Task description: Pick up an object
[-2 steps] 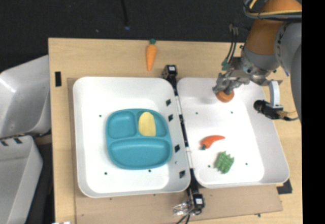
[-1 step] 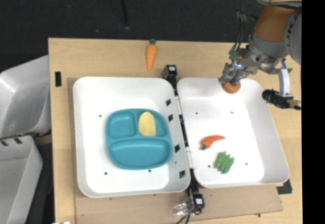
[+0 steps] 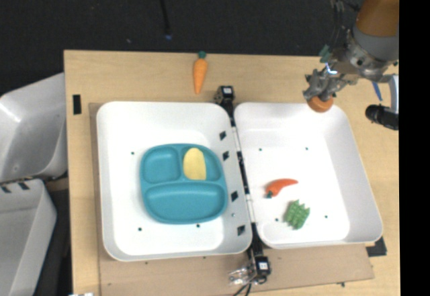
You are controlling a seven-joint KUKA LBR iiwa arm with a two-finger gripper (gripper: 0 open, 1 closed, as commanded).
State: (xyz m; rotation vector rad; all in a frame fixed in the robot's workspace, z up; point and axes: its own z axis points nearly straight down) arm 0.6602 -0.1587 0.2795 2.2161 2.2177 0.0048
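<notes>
My gripper (image 3: 320,94) hangs over the back right corner of the right bin (image 3: 349,147). A small round orange object (image 3: 322,105) shows between its fingertips, partly covered by them, and the gripper is shut on it. In the right bin lie a red chili pepper (image 3: 281,186) and a green leafy vegetable (image 3: 296,214), both near the front. The left bin (image 3: 114,174) holds a teal divided plate (image 3: 176,195) with a yellow oval piece (image 3: 194,164) in its upper right compartment.
A toy carrot (image 3: 199,72) lies on the bare bench behind the left bin. A black clamp (image 3: 224,94) sits at the back of the seam between the bins. A white box (image 3: 30,133) stands off the bench's left side.
</notes>
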